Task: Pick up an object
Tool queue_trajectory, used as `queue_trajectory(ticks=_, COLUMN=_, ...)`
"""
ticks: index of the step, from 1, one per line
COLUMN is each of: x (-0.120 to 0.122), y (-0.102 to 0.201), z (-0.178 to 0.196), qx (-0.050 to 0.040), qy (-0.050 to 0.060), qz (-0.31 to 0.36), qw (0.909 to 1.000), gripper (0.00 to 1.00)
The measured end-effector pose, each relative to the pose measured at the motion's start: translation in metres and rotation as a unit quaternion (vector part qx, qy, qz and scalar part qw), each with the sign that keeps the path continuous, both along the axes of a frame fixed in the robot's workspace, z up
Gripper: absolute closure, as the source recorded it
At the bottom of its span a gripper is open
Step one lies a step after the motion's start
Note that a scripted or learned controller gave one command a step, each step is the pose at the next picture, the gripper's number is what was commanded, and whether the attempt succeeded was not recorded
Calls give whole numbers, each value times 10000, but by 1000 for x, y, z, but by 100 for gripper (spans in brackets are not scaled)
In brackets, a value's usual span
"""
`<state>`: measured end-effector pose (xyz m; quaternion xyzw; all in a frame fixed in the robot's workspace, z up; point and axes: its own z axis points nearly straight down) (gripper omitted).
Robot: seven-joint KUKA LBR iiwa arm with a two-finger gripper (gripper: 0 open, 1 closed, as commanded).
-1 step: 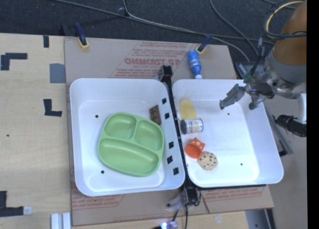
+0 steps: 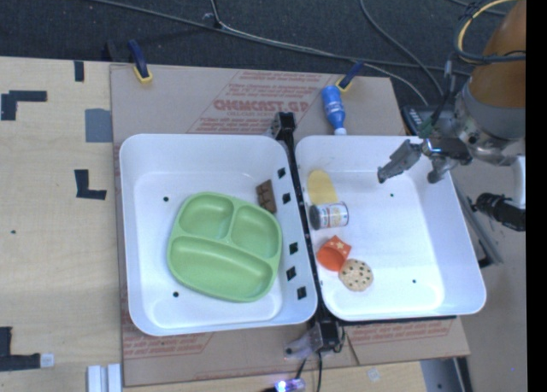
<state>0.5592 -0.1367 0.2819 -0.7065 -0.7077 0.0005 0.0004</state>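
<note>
Step in hand: approach. The claw point(image 2: 420, 163) hangs released and empty over the right bin point(image 2: 427, 245), near its far right corner. The likely target, a small jar point(image 2: 329, 215), lies at the bin's left wall. Next move: travel left, then descend. A yellow piece point(image 2: 320, 184), an orange piece point(image 2: 333, 253) and a cookie point(image 2: 355, 275) crowd that wall. The left bin point(image 2: 145, 211) holds a green plate point(image 2: 225, 246).

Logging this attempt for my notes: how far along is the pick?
Nothing looks picked yet. The claw is open with nothing between its fingers, over the right bin's upper right area. The cookie, orange piece, small jar and yellow item lie along the bin's left side. Reaching, grasping and lifting remain.
</note>
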Motion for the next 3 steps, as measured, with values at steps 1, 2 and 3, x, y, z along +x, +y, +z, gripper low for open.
queue_trajectory(ticks=1, x=-4, y=4, z=-45, qx=-1, qy=16, qz=-2, qw=10000, gripper=0)
queue_trajectory(ticks=2, x=-12, y=7, z=-106, qx=4, qy=30, qz=-5, qw=10000, gripper=0)
queue_trajectory(ticks=3, x=-18, y=9, z=-169, qx=4, qy=24, qz=-5, qw=10000, gripper=0)
